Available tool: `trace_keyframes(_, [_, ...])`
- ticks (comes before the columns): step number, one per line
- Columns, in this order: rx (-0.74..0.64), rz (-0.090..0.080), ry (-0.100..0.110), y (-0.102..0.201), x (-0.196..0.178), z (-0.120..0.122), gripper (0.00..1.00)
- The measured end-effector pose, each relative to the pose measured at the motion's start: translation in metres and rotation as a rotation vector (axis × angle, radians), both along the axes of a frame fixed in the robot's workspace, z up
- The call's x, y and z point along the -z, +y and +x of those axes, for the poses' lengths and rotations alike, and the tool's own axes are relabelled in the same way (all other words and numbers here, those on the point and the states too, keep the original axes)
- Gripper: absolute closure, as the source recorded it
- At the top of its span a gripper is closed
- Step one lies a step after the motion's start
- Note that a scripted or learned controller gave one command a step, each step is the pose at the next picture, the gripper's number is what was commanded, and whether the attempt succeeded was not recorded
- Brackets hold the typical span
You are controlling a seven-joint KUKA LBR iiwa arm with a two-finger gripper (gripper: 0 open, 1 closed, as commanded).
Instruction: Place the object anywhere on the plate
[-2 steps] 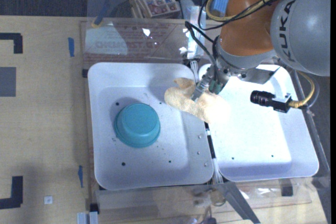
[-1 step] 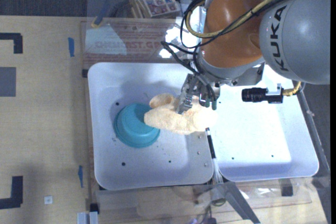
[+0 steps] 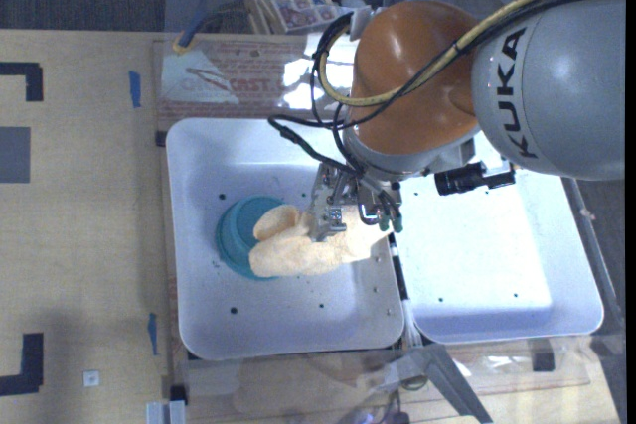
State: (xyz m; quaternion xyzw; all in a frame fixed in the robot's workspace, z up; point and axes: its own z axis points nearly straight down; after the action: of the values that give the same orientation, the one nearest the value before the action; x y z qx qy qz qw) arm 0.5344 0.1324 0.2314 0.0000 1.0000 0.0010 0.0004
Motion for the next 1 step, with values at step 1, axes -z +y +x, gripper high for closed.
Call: trace_keyframes(1, [-0.003, 0.000, 0.000, 0.0348, 0.0050, -0.0371, 1.00])
